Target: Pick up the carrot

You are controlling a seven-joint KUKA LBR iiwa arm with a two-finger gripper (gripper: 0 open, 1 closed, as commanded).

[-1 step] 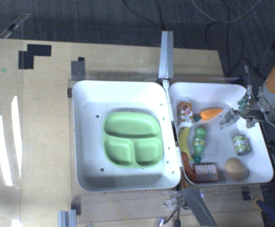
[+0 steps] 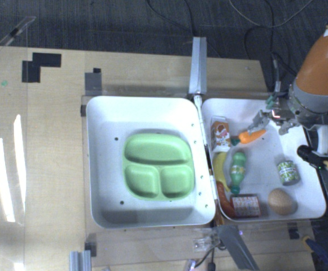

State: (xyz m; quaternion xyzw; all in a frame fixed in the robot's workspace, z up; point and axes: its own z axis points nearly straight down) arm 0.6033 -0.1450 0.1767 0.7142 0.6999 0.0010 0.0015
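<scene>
Right bin (image 2: pixel 310 208), 12 o'clock area: carrot (image 2: pixel 253 135) lying tilted, orange, near the back wall. Gripper (image 2: pixel 263 119) just at the carrot's 1 o'clock end, seemingly touching; opening and grasp impossible to tell at this angle. Around the carrot: snack packet (image 2: pixel 221 135) at 9 o'clock, green bottle (image 2: pixel 237 171) and banana (image 2: pixel 219 168) at 7 o'clock, small can (image 2: pixel 288 172) at 4 o'clock. Left bin (image 2: pixel 104 168): green 3-compartment tray (image 2: pixel 158 165).
</scene>
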